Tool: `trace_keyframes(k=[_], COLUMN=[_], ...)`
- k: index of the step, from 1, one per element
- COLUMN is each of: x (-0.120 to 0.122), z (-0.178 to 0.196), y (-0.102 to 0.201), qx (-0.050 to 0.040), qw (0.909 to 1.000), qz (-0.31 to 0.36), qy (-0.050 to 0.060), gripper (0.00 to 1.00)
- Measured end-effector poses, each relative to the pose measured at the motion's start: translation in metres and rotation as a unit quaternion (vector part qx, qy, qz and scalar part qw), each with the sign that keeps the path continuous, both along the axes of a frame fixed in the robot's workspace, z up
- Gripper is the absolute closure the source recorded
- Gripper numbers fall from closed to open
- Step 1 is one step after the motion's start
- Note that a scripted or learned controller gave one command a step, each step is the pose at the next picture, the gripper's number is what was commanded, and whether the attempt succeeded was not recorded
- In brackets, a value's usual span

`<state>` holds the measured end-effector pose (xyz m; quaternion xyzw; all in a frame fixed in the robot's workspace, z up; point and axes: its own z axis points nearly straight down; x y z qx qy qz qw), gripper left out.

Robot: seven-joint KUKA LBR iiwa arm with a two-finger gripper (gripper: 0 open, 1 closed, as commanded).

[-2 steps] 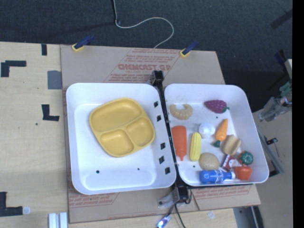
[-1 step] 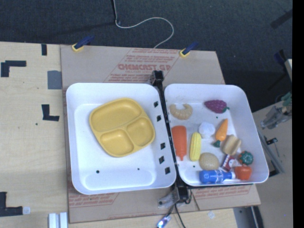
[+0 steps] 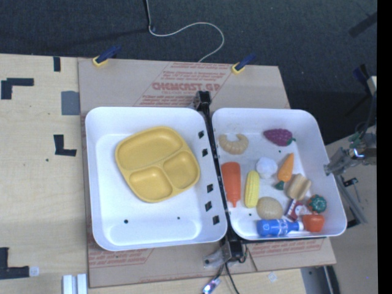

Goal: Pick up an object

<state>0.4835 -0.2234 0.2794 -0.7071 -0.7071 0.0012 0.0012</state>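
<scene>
While the tool (image 3: 350,158) hangs at three o'clock outside the right bin (image 3: 309,120), its grip state impossible to tell, toy foods fill that bin, orange carrot (image 3: 231,182), corn (image 3: 252,188), blue bottle (image 3: 277,227), yellow divided plate (image 3: 157,163) in the left bin (image 3: 98,182) at nine o'clock

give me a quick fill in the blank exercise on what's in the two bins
1. The yellow divided plate lies in the ____ bin.
2. The corn cob lies just right of the long ____ carrot.
3. The blue bottle lies along the ____ wall of the right bin.
4. The purple grapes sit near that bin's ____ wall.

Missing words: left; orange; near; far
</scene>
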Motion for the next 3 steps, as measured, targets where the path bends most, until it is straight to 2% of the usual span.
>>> trace_keyframes(k=[1,2,3], x=[0.001,-0.001,0.001], z=[0.045,0.009,0.044], y=[0.048,-0.001,0.045], qx=[0.0002,-0.0008,0.0002], qw=[1.0000,1.0000,1.0000], qz=[0.003,-0.002,0.003], qy=[-0.003,0.000,-0.003], gripper=[1.00,1.00,1.00])
